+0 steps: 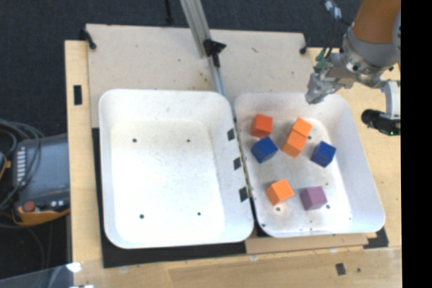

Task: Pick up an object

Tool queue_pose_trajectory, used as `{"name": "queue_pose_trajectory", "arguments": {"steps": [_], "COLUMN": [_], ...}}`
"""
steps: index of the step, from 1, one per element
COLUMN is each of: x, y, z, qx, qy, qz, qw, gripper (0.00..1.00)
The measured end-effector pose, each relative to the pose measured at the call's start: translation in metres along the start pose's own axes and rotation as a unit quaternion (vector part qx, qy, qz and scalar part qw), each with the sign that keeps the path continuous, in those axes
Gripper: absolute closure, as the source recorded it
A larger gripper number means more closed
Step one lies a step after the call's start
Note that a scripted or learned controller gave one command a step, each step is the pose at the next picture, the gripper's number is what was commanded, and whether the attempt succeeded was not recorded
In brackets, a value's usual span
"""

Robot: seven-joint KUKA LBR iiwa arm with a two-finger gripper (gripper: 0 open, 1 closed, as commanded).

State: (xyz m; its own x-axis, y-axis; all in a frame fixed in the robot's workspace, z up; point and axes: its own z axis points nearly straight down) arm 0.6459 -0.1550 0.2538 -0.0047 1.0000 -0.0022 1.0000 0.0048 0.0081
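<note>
You see the arm (378, 10) reaching in at the upper right of the frame, its tool (316, 92) hanging over the upper rim of the right bin (364, 192). Whether the tool is open or closed you cannot tell from this angle, and nothing shows in its grip. In the right bin lie six blocks: an orange cube (262, 125) toward the upper left, a blue cube (264, 149) just below it, a taller orange block (297, 137) near the middle, another blue cube (323, 154) to its right, a lower orange cube (279, 191), and a purple cube (312, 197) beside that. The left bin (108, 165) sits alongside on the bench (135, 50).
</note>
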Motion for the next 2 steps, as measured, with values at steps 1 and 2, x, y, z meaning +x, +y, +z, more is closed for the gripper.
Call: {"name": "queue_pose_trajectory", "arguments": {"steps": [1,2], "x": [0.053,0.104], "y": [-0.010,-0.007], "z": [0.006,-0.002], "qx": [0.004,0.003], "qy": [0.001,0.002], "qz": [0.000,-0.001], "qw": [1.0000,1.0000], "gripper": [1.00,1.00]}}
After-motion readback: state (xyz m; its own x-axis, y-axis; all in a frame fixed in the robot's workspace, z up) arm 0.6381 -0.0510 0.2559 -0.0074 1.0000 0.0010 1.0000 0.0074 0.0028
